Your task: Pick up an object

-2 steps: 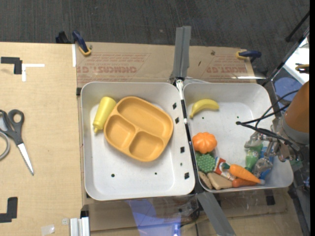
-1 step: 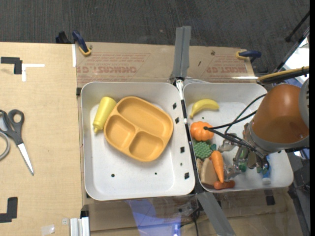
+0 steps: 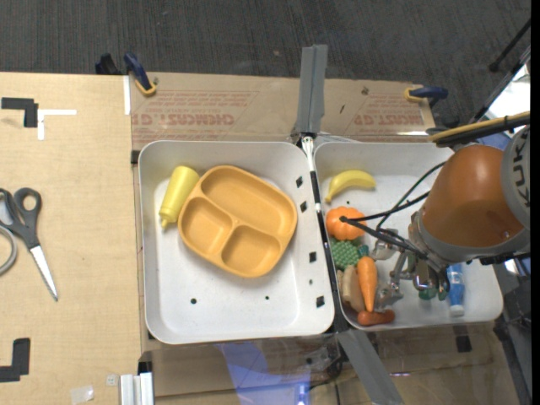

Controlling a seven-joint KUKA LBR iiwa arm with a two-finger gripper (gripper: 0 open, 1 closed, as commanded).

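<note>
Tabletop: pale wooden tabletop [image 3: 67,251] on the left, dark carpeted floor [image 3: 253,15] beyond it at the top; brown cardboard sheet [image 3: 211,112] lies under the bins, held by two blue clamps [image 3: 139,72].
Arm: one grey arm with a broad orange band [image 3: 468,197] reaches in from the right over the right bin, black cables trailing from it.
Bins: two shallow white bins side by side, touching along a grey divider bar [image 3: 312,87].
Left bin [image 3: 228,310]: one orange three-compartment plastic tray [image 3: 234,220], tilted; one yellow squeeze bottle [image 3: 176,194] just beside its left edge.
Right bin [image 3: 472,306]: one yellow banana [image 3: 350,181] near the top; one round orange fruit [image 3: 342,223] below it; one green leafy piece [image 3: 345,252] touching that fruit; one orange carrot [image 3: 367,283] upright beside a pale beige piece [image 3: 349,287]; one red item [image 3: 374,316] at the carrot's foot; one small blue-and-white tube [image 3: 456,289] to the right.
Pincer [image 3: 403,278]: low in the right bin, just right of the carrot; cannot tell how it is set.
Scissors: one grey-handled pair [image 3: 29,234] on the tabletop, well apart from the bins.
</note>
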